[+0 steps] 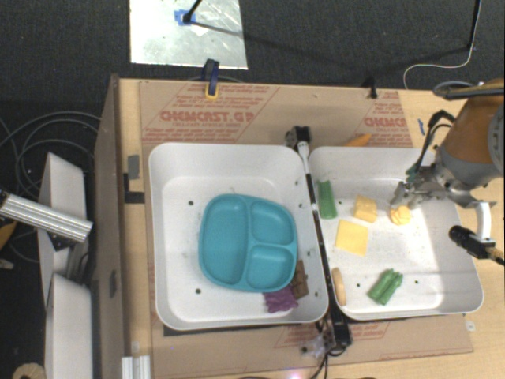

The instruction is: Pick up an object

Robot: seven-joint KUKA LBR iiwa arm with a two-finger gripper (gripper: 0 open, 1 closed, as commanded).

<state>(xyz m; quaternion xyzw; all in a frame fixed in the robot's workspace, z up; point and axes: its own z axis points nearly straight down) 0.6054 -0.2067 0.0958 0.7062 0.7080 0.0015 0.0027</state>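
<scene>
Your arm (473, 144), grey metal with an orange band above the wrist, reaches in from the right and lowers its pincer (409, 197) into the right bin (461, 287), a shallow white plastic tray with rounded corners. The pincer's tip sits right over a small, lumpy pale-yellow piece (402, 215) near the bin's far right part, touching or nearly touching it; whether the pincer is spread or pressed together you cannot tell from this slant. Just left of that piece lies a small yellow cube-like block (365, 208), and below it a larger flat yellow square (353, 237), matte and slightly tilted. A green rectangular bar (325, 199) lies along the bin's left wall, a ribbed green object (385, 286) rests near the front, and a tan, rounded stick (338, 285) lies against the front left wall. In the left bin (170, 212), a smooth teal divided plate (248, 242) with three compartments takes up the middle, with a crinkled purple item (278, 299) and a dark brown chunk (301, 283) touching its front edge. Both bins sit side by side on a cardboard sheet (237, 109) printed in red, laid over the desk (110, 212). A shiny foil-like square (188, 22) lies on the dark floor beyond, and loose cables (31, 144) curl at the left.
</scene>
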